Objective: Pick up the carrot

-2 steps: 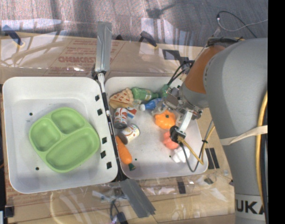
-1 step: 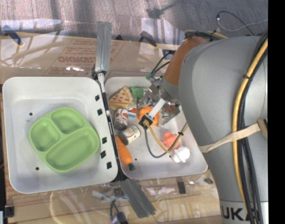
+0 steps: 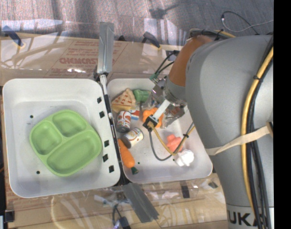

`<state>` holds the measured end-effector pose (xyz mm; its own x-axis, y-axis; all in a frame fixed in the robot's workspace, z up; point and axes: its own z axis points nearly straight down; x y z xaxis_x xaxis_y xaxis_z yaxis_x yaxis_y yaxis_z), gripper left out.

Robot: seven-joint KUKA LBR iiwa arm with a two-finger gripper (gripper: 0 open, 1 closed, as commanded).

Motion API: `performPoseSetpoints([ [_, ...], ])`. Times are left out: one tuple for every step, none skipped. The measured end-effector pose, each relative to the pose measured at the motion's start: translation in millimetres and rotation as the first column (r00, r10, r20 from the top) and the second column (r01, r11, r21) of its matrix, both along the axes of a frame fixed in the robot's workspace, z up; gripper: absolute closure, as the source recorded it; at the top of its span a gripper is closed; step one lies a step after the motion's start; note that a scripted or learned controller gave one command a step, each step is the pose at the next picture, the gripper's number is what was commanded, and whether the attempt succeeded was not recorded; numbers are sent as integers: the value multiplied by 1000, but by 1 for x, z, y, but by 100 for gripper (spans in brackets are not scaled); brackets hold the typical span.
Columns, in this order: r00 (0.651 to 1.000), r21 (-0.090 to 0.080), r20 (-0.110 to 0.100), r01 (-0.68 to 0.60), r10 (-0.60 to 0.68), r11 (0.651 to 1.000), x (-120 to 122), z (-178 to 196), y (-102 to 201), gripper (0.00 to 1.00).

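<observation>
The carrot (image 3: 126, 155) is orange with a small green tip at its near end. It lies against the left wall of the right bin (image 3: 198, 171), near that bin's front left corner. My gripper (image 3: 164, 105) hangs over the middle of the same bin, up and to the right of the carrot and well apart from it. A small orange thing (image 3: 147, 113) lies just left of the gripper. The arm's grey body covers the bin's right side.
Around the gripper lie a pizza-slice toy (image 3: 125, 99), a green toy (image 3: 141, 95), two small cans (image 3: 123, 120) (image 3: 134, 136), a pink toy (image 3: 173, 142) and a white toy (image 3: 185, 158). The left bin (image 3: 16, 99) holds a green divided plate (image 3: 65, 142).
</observation>
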<state>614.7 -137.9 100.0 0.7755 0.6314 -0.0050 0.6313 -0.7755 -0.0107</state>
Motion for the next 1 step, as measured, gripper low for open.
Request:
performPoseSetpoints([
  [980, -3, 8, 200, -200, 980, 34, 92, 51, 100],
])
